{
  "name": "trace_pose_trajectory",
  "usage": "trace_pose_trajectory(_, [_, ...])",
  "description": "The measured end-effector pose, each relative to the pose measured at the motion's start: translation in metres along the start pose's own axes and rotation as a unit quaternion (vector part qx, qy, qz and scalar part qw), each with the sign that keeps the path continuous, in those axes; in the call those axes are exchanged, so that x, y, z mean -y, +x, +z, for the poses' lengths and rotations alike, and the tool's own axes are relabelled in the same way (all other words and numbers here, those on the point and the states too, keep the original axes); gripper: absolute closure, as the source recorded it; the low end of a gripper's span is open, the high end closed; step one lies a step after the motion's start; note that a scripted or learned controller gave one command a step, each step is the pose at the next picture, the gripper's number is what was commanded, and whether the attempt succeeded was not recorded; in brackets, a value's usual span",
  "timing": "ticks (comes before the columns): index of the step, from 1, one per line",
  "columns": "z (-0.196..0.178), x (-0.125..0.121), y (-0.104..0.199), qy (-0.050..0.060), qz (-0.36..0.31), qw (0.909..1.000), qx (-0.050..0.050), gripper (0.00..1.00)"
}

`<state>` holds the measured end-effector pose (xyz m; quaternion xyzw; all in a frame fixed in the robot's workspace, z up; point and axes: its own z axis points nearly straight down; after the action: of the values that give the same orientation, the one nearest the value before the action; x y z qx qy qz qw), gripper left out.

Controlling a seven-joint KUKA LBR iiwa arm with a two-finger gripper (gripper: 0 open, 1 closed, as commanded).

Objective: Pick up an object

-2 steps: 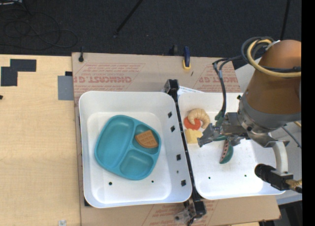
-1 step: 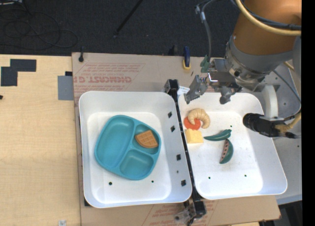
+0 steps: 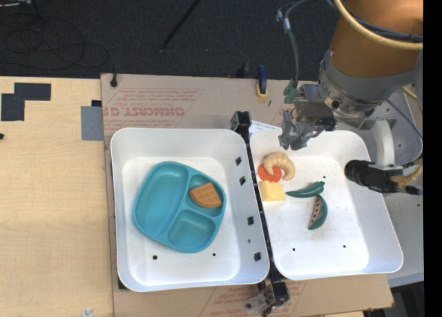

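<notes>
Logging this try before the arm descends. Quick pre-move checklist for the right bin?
1. Gripper above the right bin, near its back edge: ok.
2. Gripper carrying nothing: cannot tell, its tips are too dark to read.
3. Targets in reach: croissant, tomato piece, cheese block and two pea pods lie in that bin: ok.
4. Targets apart: not ok, croissant, tomato piece and cheese block touch in a cluster.
5. Gripper over a target: not ok, it hangs behind the croissant.
</notes>
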<state>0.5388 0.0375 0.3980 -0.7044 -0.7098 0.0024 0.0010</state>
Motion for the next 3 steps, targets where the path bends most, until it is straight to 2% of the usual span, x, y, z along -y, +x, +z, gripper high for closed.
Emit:
trace_pose_trajectory(1, [-0.011, 0.044, -0.108, -0.001, 0.009, 1.0, 0.0, 1.0])
trace_pose_trajectory(3, [-0.028, 0.041, -0.101, 0.001, -0.001, 1.0, 0.0, 1.0])
